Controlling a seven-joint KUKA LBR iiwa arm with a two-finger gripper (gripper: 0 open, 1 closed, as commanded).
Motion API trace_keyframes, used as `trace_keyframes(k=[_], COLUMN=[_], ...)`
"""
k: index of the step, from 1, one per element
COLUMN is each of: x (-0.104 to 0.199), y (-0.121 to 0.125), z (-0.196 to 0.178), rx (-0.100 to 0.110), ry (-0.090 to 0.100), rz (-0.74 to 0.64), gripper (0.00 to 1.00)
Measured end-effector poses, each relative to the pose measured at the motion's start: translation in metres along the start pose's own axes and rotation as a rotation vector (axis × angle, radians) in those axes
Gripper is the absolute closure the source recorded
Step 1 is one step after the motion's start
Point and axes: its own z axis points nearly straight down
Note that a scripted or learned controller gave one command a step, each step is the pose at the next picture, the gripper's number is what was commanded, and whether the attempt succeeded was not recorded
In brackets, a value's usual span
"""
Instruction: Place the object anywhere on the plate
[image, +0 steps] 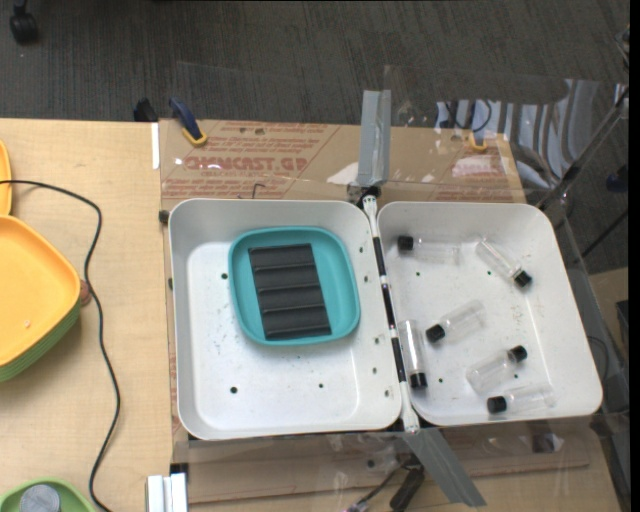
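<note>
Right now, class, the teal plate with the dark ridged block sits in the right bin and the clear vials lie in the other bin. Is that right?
Not quite. The camera view shows the teal plate, carrying the dark ridged block, in the left bin. The clear vials lie in the right bin.

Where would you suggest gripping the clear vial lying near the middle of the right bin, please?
Grip the vial across its clear body, coming straight down from above. It lies flat and tilted, black cap at its lower-left end, so close across the narrow width, clear of the neighbouring vials.
</note>
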Motion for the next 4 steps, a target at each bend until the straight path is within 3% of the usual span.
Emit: trace_keyframes(k=[4], x=[0.0055], y=[0.0008], z=[0.0005], rx=[0.000], ry=[0.000], rz=[-0.002], gripper=[0.00])
